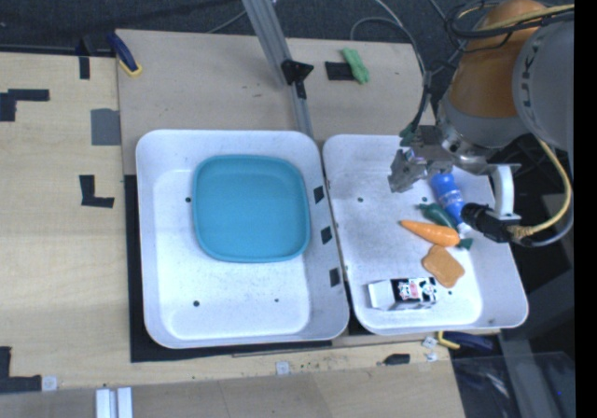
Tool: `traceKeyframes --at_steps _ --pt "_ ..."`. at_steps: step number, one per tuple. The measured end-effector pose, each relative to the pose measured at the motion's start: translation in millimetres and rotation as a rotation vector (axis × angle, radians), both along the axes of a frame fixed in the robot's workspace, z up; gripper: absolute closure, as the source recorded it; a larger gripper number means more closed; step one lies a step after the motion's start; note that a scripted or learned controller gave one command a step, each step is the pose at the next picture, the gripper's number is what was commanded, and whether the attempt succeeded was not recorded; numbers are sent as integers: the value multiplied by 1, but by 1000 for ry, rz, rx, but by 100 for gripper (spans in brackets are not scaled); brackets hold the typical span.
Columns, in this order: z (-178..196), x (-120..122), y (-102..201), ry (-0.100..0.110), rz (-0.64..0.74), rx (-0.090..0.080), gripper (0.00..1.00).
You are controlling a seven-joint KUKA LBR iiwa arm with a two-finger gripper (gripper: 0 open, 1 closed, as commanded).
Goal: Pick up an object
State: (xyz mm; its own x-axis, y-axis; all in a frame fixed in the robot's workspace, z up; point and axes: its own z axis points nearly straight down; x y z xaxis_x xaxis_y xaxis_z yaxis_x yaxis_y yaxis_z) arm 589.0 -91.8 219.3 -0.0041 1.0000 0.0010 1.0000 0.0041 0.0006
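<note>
Objects for picking are lying in the right bin [359, 220]: a blue bottle [447, 191], a toy carrot [431, 232] with green leaves, a tan cracker-like piece [444, 267] and a small black-and-white carton [403, 292] near the front wall.

From the camera view, the arm [504, 62] is reaching in from the right and the gripper [408, 170] is hanging over the far part of the right bin, just beside the blue bottle and above bare white floor. I cannot tell how the jaws are standing; nothing is showing between them. The left bin [163, 248] is holding a blue plate [250, 207], well apart from the gripper.

Judging from this, the approach step is under way and no grasp is being made yet. The blue bottle is looking like the nearest target, with the carrot just in front of it. The next move is calling for the gripper to shift toward the bottle, line up across its narrow body and descend without nudging the carrot lying close against it.
</note>
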Motion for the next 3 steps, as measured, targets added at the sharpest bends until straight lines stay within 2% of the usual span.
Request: traceKeyframes --at_steps 2,3 --pt "-13 -18 106 2 0 0 100" --pt "-2 -32 158 1 1 0 100"
